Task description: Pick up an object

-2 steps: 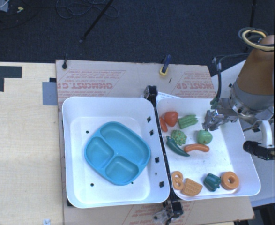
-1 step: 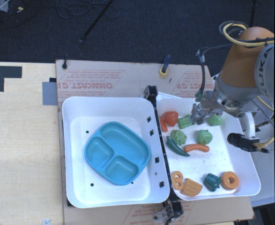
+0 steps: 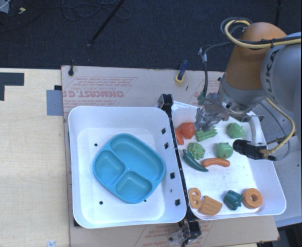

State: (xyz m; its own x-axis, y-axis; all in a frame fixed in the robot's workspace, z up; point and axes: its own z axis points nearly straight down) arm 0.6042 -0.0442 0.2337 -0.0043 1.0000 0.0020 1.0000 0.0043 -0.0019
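Observation:
My gripper hangs low over the back left of the right bin. It is just above a light green piece and right beside a red toy vegetable. Whether it touches either one is unclear from this angle. Close by lie a broccoli, a round green piece, another green piece, a dark green chili and an orange-red sausage shape. Nothing visibly hangs from the gripper.
At the right bin's front lie a pretzel, a waffle piece, a teal object and a donut. A blue divided plate sits in the left bin. A black divider separates the bins.

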